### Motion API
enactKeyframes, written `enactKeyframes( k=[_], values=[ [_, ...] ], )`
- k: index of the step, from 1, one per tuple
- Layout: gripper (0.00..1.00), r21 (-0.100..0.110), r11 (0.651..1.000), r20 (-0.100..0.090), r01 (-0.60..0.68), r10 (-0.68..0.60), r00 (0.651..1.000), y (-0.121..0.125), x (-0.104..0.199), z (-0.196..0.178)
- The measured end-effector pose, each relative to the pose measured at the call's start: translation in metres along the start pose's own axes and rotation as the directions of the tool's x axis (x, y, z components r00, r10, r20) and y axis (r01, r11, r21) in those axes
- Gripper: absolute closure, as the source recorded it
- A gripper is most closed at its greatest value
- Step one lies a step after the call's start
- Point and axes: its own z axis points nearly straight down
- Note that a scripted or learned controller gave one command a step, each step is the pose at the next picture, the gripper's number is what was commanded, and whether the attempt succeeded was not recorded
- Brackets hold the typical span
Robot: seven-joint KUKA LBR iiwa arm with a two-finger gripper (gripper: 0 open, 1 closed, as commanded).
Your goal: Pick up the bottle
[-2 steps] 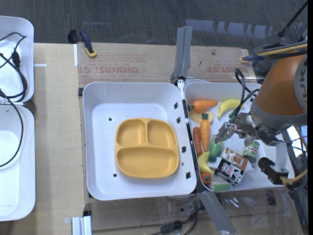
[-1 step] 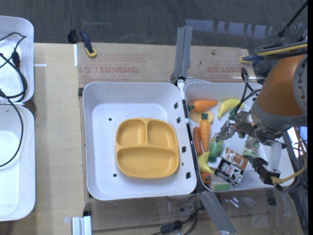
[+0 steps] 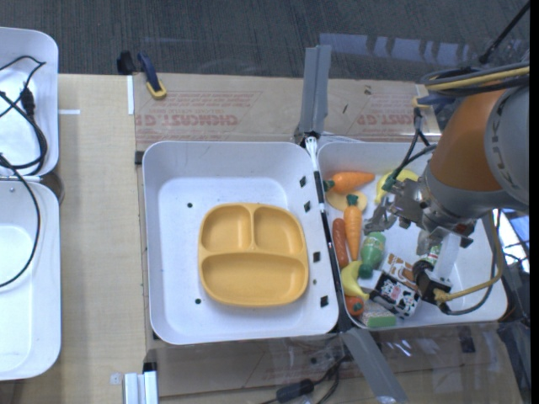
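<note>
The gripper [image 3: 390,212] hangs low over the right bin [image 3: 477,257], among toy food. I cannot tell whether it is wide or narrow. Just below it lies a small green thing with a pale label, probably the bottle [image 3: 372,248], beside the carrots [image 3: 351,225]. It looks like light, stiff plastic, smooth and round, so I would grip it across the middle of the body.

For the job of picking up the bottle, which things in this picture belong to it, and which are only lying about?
For the job:
- green bottle, in the right bin
- gripper, over that bin

Only lying about:
- yellow divided plate, in the left bin
- carrot beside the bottle
- banana
- black-and-white box
</note>
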Motion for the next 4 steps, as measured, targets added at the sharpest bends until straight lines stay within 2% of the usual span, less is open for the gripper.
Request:
enactKeyframes(
  k=[1, 2, 3, 4],
  values=[
    [0.00, -0.015, 0.994, -0.003, 0.106, -0.106, 0.994, 0.004, -0.045, 0.071],
    [0.00, 0.000, 0.995, 0.000, -0.096, 0.096, 0.995, 0.061, -0.012, 0.100],
    [1.00, 0.003, 0.996, 0.003, -0.094, 0.094, 0.996, 0.061, -0.013, 0.091],
    [1.00, -0.002, 0.979, 0.000, -0.204, 0.204, 0.979, 0.120, 0.041, -0.001]
  ],
)
